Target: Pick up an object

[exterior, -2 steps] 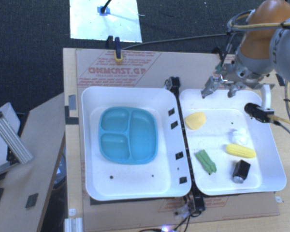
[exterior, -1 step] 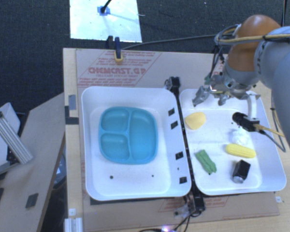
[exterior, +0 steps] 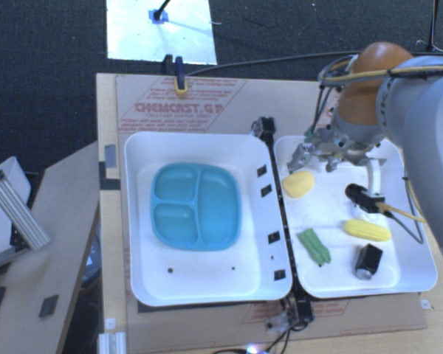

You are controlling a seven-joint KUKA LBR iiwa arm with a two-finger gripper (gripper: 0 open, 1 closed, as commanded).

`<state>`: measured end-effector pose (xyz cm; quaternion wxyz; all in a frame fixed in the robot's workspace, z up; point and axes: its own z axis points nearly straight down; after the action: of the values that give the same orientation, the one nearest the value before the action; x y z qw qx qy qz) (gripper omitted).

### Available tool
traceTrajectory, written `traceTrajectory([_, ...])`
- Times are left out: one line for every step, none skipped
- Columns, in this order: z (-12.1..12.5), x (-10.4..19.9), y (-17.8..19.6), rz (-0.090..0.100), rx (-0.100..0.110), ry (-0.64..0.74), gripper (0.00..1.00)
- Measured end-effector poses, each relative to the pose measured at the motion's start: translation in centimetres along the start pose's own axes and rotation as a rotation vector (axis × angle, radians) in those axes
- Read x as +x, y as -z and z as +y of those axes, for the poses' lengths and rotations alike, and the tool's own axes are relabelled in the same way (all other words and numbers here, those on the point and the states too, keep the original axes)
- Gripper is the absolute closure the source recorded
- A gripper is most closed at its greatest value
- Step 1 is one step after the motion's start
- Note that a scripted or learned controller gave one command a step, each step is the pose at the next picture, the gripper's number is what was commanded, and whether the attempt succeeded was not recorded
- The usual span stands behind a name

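**While nothing is lifted, the pick is yet to come**

Hand (exterior: 304, 155) hovers just above the yellow lemon (exterior: 298, 184) in the right bin (exterior: 421, 271); whether it is released or clenched I cannot tell. Corn cob (exterior: 368, 231) and green pod (exterior: 314, 245) lie below the lemon, untouched.

robot lab — bench (exterior: 170, 94) with two white bins (exterior: 144, 271), clamped cables (exterior: 179, 76), carpet floor.

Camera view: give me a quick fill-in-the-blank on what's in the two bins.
1. The blue divided plate lies in the ____ bin.
2. The green pod lies in the ____ bin.
3. The thing nearest the pincer is the pale ____ lump.
4. The plate has ____ compartments.

Missing words: left; right; yellow; three
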<state>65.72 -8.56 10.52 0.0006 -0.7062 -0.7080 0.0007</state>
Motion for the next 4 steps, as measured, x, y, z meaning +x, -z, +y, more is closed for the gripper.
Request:
traceTrajectory([0.0, 0.0, -2.1, 0.000, -0.002, 0.000, 0.00])
traceTrajectory([0.2, 0.0, -0.9, -0.001, -0.007, 0.002, 1.00])
traceTrajectory([0.3, -0.4, 3.6, 0.000, -0.008, -0.002, 1.00])
traceTrajectory([-0.5, -0.2, 8.8, 0.000, -0.009, -0.002, 1.00])
